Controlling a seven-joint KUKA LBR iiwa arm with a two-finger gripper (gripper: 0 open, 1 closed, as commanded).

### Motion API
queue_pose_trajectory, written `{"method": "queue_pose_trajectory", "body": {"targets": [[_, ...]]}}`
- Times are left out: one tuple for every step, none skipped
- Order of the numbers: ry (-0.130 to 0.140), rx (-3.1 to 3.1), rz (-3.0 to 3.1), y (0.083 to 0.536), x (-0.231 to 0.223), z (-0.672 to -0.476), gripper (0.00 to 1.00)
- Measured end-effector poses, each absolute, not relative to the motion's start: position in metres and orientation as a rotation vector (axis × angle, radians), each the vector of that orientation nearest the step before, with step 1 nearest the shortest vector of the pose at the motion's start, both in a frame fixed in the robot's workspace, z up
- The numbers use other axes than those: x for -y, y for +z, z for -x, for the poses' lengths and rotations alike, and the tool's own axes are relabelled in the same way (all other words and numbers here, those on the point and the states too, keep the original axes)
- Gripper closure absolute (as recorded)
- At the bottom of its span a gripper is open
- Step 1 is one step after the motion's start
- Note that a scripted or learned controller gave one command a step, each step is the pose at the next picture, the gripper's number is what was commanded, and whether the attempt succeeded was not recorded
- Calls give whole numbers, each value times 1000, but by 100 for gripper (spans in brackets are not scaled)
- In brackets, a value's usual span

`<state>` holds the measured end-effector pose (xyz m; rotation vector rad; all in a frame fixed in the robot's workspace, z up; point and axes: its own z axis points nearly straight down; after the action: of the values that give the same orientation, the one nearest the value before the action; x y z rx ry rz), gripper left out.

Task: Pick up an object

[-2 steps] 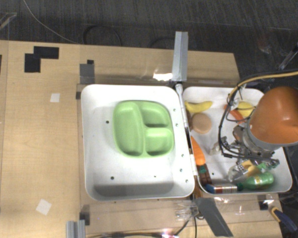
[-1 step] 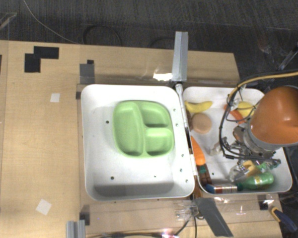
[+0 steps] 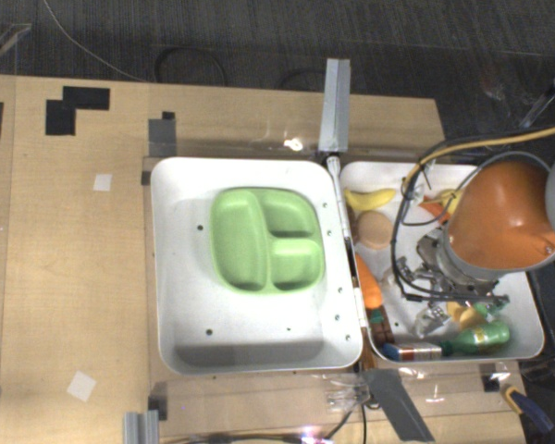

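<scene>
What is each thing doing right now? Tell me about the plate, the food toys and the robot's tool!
green divided plate: lying flat, right side up, in the left bin.
banana: lying at the far end of the right bin.
egg: resting just below the banana.
carrot: lying along the right bin's left wall.
green bottle: lying on its side at the near end.
tool: lowered into the right bin, above the bottle; grip hidden.

Robot lab, taped bench (image 3: 65,248), cabled arm (image 3: 499,215)
</scene>
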<state>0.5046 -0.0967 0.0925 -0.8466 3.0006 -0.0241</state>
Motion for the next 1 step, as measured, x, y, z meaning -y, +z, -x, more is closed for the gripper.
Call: {"method": "queue_pose_trajectory", "body": {"targets": [[-5, -2928, 1110, 97, 118, -542, 0]]}}
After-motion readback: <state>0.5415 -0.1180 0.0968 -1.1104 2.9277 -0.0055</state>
